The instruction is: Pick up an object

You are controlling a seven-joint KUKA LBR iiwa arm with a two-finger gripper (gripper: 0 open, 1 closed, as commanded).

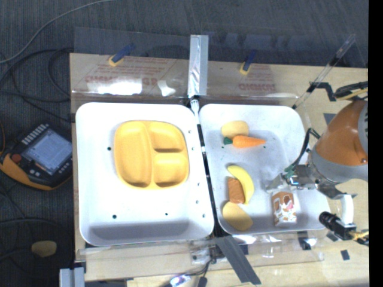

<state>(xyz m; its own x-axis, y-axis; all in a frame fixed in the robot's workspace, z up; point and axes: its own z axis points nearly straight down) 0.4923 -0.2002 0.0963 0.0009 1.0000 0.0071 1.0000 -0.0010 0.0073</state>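
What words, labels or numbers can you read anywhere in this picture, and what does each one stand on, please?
None can be read for certain.
Red print on the clear sheet behind the left bin: mirrored and blurred, unreadable.
Red print on the clear sheet behind the right bin: too faint.
Printing on the small packet in the right bin: too small.
Screen of the handheld pendant on the floor: blurred.

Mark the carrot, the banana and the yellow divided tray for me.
carrot point(248, 141): camera view, middle of its orange body.
banana point(242, 179): camera view, middle of the curve.
yellow divided tray point(136, 154): camera view, floor of its large left compartment.
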